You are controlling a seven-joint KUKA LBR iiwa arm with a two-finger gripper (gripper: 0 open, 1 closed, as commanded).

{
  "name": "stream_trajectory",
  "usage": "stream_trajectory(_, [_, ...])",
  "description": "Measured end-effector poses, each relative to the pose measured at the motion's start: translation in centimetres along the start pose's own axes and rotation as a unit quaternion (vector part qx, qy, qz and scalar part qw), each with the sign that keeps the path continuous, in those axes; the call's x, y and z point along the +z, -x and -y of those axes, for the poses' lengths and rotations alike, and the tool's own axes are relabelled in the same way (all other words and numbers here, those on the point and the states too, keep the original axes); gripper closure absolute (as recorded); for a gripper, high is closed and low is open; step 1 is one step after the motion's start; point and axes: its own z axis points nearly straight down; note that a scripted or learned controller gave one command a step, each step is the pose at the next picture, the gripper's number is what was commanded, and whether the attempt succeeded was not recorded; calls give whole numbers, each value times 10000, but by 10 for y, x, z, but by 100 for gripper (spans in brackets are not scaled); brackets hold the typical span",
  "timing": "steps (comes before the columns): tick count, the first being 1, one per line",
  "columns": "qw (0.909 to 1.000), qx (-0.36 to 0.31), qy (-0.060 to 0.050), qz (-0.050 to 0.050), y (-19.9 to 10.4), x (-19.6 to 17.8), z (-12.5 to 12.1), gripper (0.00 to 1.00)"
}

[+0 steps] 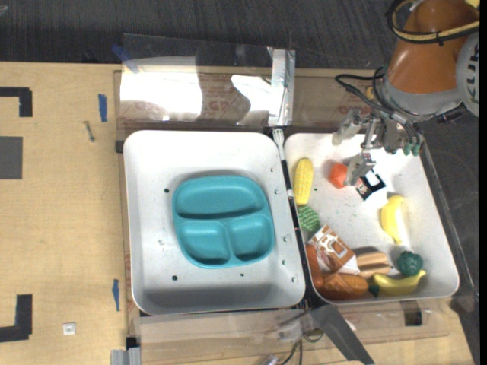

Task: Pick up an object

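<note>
- We saw the arm (430, 44) reaching in from the right, its orange band above the wrist, with the gripper (364, 175) lowered into the far part of the right bin (441, 226).
- The gripper hung just beside a small red-orange object (338, 175), apparently touching it on its right side; a small black-and-white piece (371, 186) lay directly under the fingertips.
- The view was too small and cluttered at the fingertips for us to tell whether the jaws stood apart or together, and we saw nothing plainly between them.
- Candidates for the pick lay in the right bin: a corn cob (303, 181) along the left wall, a leafy green piece (308, 220) below it, a yellow banana (392, 217) towards the right, and a near-edge cluster of a printed packet (331, 248), a bread roll (344, 284), a hot dog (373, 261), a second banana (397, 282) and a dark green round item (409, 262).
- The left bin (144, 204) carried a teal divided tray (223, 220) at its middle; both bins rested on the tabletop (53, 226).
- We judged the task barely begun: the gripper was down among the objects, probably aiming for the red-orange one, but no grasp was confirmed and nothing was lifted. Closing securely and raising the object clear of the bin remained.
</note>
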Motion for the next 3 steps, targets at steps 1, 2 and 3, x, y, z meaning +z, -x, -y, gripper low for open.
stream_trajectory(1, [9993,364,-2,18,-59,98,3,0])
stream_trajectory(2, [9996,-282,-8,46,-121,104,-2,0])
stream_trajectory(3, [9985,542,-3,33,-14,49,24,0])
